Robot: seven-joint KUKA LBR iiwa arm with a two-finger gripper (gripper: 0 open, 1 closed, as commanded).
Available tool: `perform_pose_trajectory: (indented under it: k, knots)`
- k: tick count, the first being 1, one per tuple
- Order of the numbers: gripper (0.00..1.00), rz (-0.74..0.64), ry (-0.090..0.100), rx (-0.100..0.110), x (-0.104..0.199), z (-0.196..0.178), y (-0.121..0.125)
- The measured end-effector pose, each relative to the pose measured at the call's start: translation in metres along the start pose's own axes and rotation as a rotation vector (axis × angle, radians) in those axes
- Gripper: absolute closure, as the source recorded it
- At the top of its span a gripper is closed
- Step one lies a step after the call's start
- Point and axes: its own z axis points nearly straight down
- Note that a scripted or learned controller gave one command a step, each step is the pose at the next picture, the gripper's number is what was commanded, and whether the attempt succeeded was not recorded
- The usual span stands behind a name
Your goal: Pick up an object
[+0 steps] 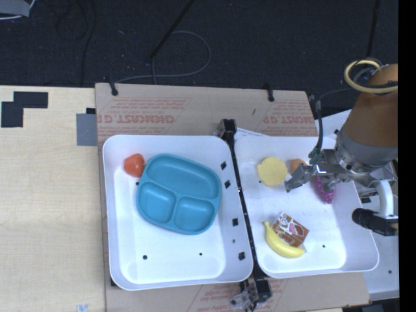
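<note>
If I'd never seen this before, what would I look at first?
Probably the big blue tray with its three sections, lying in the left bin with a small red-orange ball beside its upper left corner. Next, the robot arm coming in from the right, its gripper low over the right bin, between a yellow disc and a purple thing. A banana lies nearer the front.
</note>
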Motion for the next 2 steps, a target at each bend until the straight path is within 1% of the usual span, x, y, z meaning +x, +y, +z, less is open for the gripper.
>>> perform_pose_trajectory:
  k: [1, 2]
  knots:
    - [0.00, 0.000, 0.000, -0.001, -0.008, 0.050, 0.003]
    - [0.00, 0.000, 0.001, 0.001, -0.001, 0.112, -0.004]
